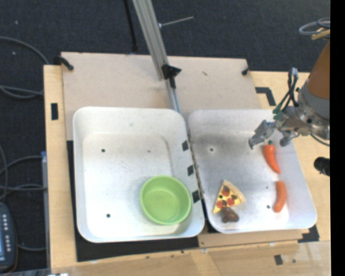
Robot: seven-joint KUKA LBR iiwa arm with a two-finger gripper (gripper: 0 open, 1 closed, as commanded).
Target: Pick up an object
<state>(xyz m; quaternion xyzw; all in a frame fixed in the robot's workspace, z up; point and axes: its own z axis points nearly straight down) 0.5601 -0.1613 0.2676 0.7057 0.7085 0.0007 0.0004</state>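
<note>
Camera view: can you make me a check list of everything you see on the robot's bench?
Surface: tan bench bearing a left bin and a right bin, side by side.
Job's things: green bowl in the left bin; pizza slice, a small brown piece touching it, and two orange sausages in the right bin.
Clutter: nothing seen.
Grippers: tool over the right bin, just above the upper sausage; nothing between its fingers.
Cables: black cords on the floor at left; wires on the arm.
Surroundings: dark carpet, a metal rail, a small screen device.
</note>
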